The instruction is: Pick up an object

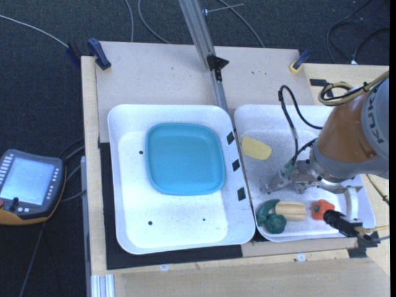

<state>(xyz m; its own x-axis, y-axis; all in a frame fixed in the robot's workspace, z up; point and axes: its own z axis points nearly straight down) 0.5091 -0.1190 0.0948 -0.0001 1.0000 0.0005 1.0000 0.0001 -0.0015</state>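
The right bin (272, 117) holds several small things. A flat yellow piece (255, 148) lies near its left wall. Along the front wall sit a dark green toy (270, 216), a tan cylinder (291, 211) touching it, and an orange-red toy (321, 209). My gripper (289, 180) hangs low over the middle of this bin, just behind the tan cylinder and to the right of the yellow piece. I see nothing held in it.
The left bin (124, 166) carries a square blue plate (185, 158). A metal pole (198, 26) slants down to the gap between the bins. A handheld pendant (28, 184) lies on the floor at the left.
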